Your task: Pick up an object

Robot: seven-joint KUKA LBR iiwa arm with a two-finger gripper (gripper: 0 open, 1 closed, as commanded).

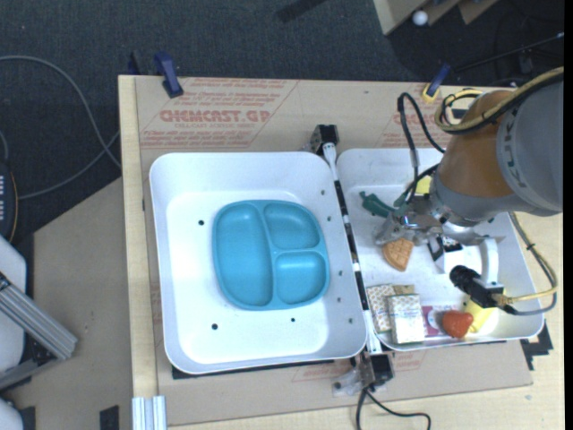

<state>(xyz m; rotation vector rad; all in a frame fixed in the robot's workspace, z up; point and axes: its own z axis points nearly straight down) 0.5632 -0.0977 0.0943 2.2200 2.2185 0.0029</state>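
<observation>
Two white bins sit side by side on a bench. Left bin (179,321): holds a blue divided plate (269,253) with three compartments, lying flat near the bin's middle. Right bin (376,164): several small objects along its left and near side. A dark green piece (374,204) lies toward the far left. An orange-tan wedge-shaped item (398,254) lies below it, near the bin's middle. At the near left corner, a small printed packet (405,317) lies next to a pale block (380,296); a red object (457,323) and a yellow one (483,319) lie further right along the near wall. Arm (510,155), grey with orange band, reaches in from the right and hangs low over the right bin. Gripper (400,229) sits just above the wedge-shaped item, at or close to its top edge; contact unclear. Cannot tell how the jaws stand, as the wrist body and cabling crowd that spot.
</observation>
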